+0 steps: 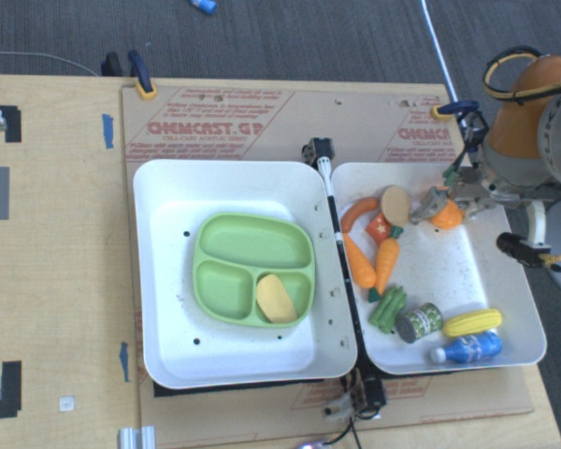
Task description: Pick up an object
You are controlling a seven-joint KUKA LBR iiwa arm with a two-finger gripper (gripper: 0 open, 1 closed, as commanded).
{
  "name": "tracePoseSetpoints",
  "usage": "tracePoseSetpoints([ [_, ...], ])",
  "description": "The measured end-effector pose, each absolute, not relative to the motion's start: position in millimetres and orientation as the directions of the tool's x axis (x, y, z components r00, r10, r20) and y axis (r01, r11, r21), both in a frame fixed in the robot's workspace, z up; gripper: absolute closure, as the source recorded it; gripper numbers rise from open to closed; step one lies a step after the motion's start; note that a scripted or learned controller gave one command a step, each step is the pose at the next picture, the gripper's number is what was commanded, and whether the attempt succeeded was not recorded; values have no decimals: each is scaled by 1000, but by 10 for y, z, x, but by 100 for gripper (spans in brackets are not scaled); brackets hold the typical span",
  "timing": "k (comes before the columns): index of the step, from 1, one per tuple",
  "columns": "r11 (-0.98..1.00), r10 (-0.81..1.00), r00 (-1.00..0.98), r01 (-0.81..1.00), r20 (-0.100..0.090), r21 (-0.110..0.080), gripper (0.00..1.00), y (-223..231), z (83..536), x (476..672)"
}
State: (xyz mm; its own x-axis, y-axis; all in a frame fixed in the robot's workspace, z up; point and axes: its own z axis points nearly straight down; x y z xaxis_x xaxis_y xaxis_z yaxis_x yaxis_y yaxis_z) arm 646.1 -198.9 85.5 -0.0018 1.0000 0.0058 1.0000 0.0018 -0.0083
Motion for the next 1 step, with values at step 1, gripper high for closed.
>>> tracePoseSetpoints([
  [1,4,1000,-4,1000,4,-6,100,-1986,962,6469],
])
